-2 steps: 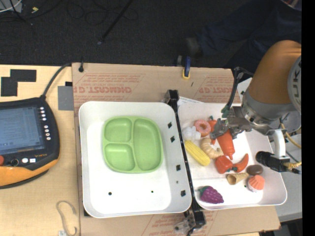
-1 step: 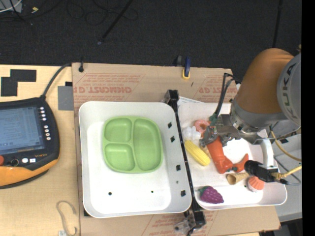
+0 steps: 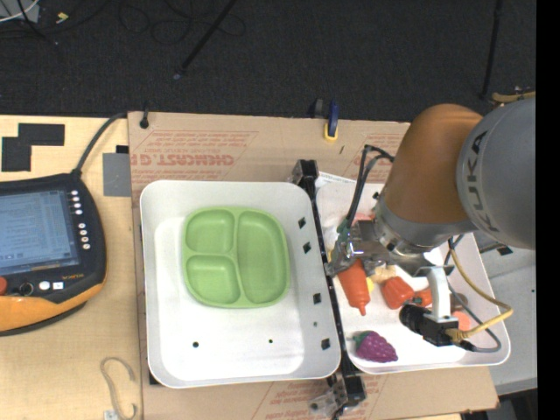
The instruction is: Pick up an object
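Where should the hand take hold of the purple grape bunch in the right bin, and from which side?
Probably from straight above, closing across the middle of the purple grape bunch. It lies flat on the floor of the right bin, near the front wall, with bare floor on its right side. Its lumpy, rounded body narrows toward one end, so the wider middle gives the fingers most to bear on.

Even, moderately bright overhead light falls across the bench. The left bin (image 3: 166, 234) glares nearly blown-out white, with soft shadows along its inner walls. The upper part of the frame is dark and underexposed. Focus is slightly soft throughout, with mild grain.
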Robot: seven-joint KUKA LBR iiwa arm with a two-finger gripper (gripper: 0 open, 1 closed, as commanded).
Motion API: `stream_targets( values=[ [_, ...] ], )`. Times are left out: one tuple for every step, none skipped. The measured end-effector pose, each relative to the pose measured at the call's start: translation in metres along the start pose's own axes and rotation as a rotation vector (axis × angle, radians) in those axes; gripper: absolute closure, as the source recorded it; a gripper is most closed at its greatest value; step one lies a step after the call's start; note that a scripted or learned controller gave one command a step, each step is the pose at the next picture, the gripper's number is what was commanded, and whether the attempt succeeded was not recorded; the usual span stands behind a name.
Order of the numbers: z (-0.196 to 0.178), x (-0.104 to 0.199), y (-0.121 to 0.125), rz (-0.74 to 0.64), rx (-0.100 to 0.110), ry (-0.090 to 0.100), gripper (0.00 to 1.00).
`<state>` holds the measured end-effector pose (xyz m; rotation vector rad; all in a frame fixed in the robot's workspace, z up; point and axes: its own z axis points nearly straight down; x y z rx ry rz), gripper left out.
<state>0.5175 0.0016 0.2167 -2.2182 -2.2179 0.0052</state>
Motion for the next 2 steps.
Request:
stream_targets(
  values=[
    [-0.008,0.042,-0.010,-0.003,-0.001,0.000,1.00],
    [-0.001,0.061,-0.031,0.000,0.001,-0.001,1.00]
  ],
)
